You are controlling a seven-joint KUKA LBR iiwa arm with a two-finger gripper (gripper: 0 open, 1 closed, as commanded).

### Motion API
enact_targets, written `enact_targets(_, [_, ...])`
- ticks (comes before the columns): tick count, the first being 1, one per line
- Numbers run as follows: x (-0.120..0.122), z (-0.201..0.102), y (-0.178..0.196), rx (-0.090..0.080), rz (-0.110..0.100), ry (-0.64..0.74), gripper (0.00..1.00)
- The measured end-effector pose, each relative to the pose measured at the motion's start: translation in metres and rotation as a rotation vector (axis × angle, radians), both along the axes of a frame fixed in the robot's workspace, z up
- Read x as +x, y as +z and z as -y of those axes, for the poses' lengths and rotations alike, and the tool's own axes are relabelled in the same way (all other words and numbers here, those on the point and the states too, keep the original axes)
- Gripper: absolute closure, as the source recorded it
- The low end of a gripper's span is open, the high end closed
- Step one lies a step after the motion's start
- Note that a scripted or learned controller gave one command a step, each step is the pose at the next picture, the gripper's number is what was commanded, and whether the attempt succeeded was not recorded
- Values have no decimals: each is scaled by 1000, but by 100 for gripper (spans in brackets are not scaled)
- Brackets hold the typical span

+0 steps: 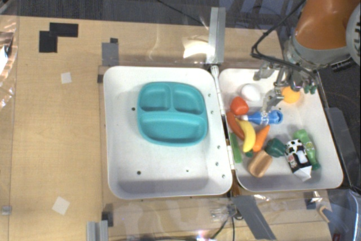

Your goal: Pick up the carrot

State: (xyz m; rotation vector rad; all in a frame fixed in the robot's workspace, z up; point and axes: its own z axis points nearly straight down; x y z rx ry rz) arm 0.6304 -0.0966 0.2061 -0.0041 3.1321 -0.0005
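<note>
The short orange carrot [261, 137] lies in the right white bin [333, 169], its long axis slanted from upper right to lower left, touching the yellow banana [246, 136] on its left. Around it crowd a red pepper [239, 105], blue toy [267, 118], white egg [250, 92] and brown bread piece [260, 163]. The left white bin [118, 138] holds a teal divided plate [171, 113]. The gripper [274, 96] hangs above the blue toy; whether its fingers are spread cannot be told.

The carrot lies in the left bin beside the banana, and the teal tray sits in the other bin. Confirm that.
Not quite: the camera view shows the carrot in the right bin, beside the banana. The teal tray sits in the other bin, the left bin.
</note>
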Motion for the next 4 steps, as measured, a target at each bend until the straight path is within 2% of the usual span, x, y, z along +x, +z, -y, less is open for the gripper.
enact_targets(1, [-57,17,-104,1,6,-115,0])
enact_targets(2, [-124,13,-112,-3,31,-26,0])
enact_targets(3, [-135,-10,-115,1,17,-225,0])
enact_targets(4, [-132,-11,-102,2,24,-219,100])
